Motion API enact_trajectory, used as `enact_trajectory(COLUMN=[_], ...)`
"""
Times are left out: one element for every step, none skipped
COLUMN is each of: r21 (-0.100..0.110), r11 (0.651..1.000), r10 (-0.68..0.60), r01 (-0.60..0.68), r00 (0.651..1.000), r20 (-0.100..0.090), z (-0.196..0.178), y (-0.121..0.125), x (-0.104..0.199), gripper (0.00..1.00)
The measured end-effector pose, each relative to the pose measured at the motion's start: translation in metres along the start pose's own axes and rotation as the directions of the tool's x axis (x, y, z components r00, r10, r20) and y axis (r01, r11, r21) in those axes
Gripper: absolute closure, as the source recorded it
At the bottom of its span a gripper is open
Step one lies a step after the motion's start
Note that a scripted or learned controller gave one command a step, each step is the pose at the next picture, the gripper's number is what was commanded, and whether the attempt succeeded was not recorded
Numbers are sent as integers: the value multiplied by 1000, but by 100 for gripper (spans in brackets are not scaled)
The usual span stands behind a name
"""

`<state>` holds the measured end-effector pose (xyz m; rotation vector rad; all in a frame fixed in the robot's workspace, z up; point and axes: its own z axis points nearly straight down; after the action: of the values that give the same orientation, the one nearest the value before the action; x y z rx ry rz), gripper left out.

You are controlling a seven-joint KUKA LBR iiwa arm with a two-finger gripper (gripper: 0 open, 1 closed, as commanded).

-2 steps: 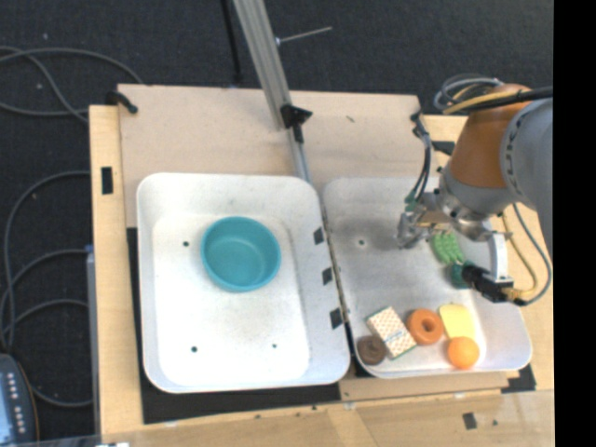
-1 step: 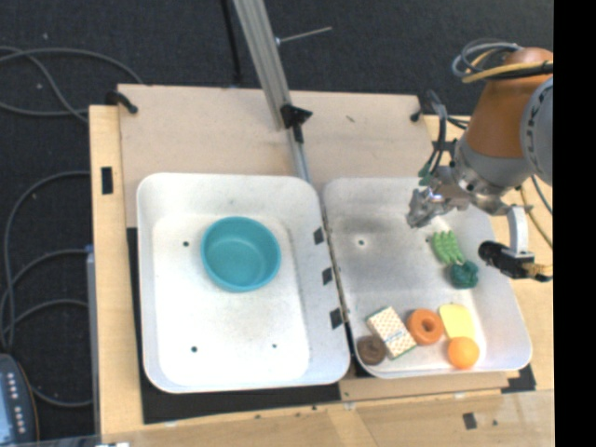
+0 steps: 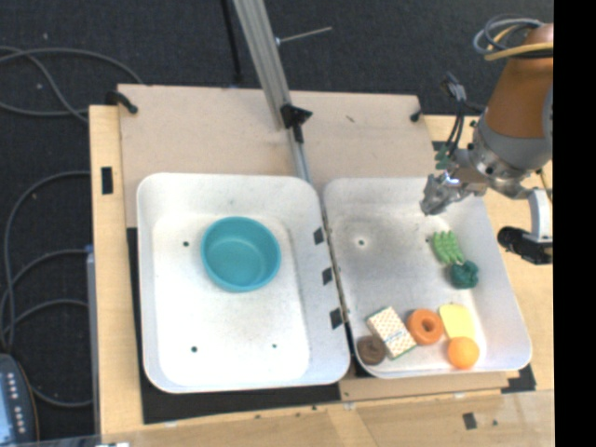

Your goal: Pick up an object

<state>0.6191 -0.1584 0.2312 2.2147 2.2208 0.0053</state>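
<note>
Gripper (image 3: 436, 196): over the right bin's (image 3: 391, 212) far right part, finger state cannot be told. Right bin, near right corner: orange ball (image 3: 463, 352), yellow block (image 3: 456, 320), orange ring (image 3: 426, 327), patterned box (image 3: 391, 332), brown disc (image 3: 372, 348); green toy (image 3: 453, 254) farther back. Left bin (image 3: 168, 343): teal bowl (image 3: 241, 253).

Robotics lab: bench (image 3: 186, 133), white bins (image 3: 168, 250), cables (image 3: 37, 63), aluminium post (image 3: 261, 35).

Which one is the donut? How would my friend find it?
Look in the right bin, along its near edge where the small things sit in a row. The donut is the orange ring between the patterned box and the yellow block. Nothing else orange there has a hole.
</note>
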Motion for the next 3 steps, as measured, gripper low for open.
enact_trajectory(r21=[-1, 5, 6], r11=[1000, 1000, 1000], r10=[-1, -3, -4], r01=[1, 3, 4], r00=[1000, 1000, 1000], r20=[0, -1, -2], z=[-50, -46, -50], y=[2, 7, 11], x=[-1, 40, 95], gripper=[100, 100, 100])
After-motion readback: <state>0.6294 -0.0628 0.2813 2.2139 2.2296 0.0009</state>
